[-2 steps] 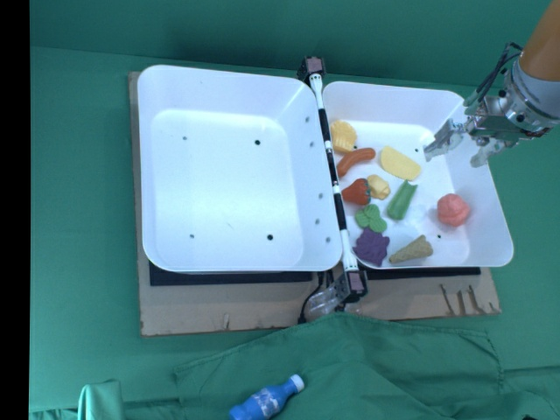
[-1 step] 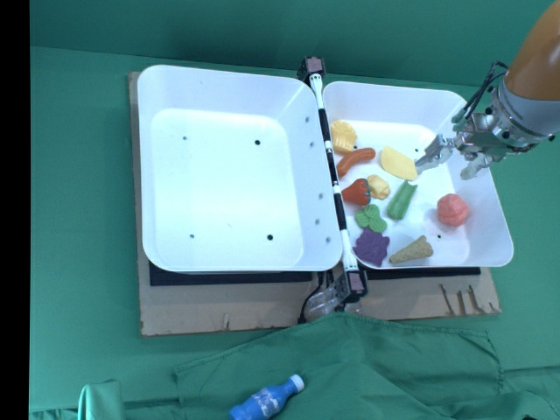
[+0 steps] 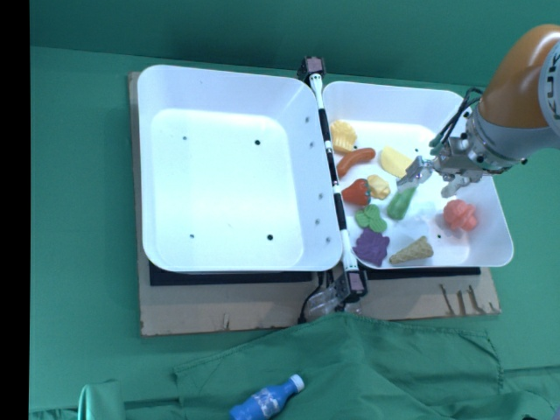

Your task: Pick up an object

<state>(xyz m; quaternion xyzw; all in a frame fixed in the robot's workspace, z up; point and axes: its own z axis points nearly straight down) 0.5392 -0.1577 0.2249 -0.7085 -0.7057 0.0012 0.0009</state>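
Gripper (image 3: 418, 175) low in right bin (image 3: 490, 252), fingers apart above green bottle (image 3: 401, 204). Approach step; next: descend, straddle, close.

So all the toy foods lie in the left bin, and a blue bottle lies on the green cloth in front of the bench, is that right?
Not quite. The camera view shows the toy foods, such as the red strawberry and the purple grapes, in the right bin, not the left bin. The blue bottle does lie on the green cloth in front of the bench.
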